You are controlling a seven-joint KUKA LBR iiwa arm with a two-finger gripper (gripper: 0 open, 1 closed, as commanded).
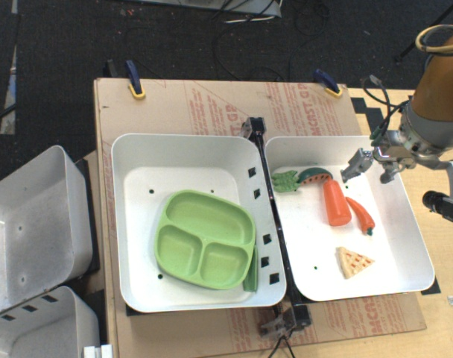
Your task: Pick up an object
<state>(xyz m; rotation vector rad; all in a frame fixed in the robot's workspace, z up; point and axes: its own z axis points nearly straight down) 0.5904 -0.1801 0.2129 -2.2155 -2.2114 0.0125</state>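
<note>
Right now the tool (369, 164) hangs over the upper right part of the right bin (394, 274), its two fingers spread apart with nothing between them. One finger points down and left toward the toys, the other sits further right near the bin's rim.

What matters for the next move, as I read it, is that the nearest toys lie just down and to the left of the tool. The orange carrot-like piece (336, 203) is closest, its long axis running almost straight up and down in the view. Beside it on the right, a slimmer red-orange pepper (360, 215) lies slanted, from upper left to lower right, with a green stem at its lower end. The two look to be touching or nearly so, which could make a clean grasp on either awkward.

Counting the right bin: one carrot piece, one pepper, one watermelon slice (316, 174), one green leafy piece (284, 180) just left of the slice, and one pizza wedge (354, 262) set well apart near the bottom. Five toys in all.

The left bin (130, 170) holds one green divided tray (205, 239) with three compartments. Both bins sit on the table (197, 103), one arm serving them.
</note>
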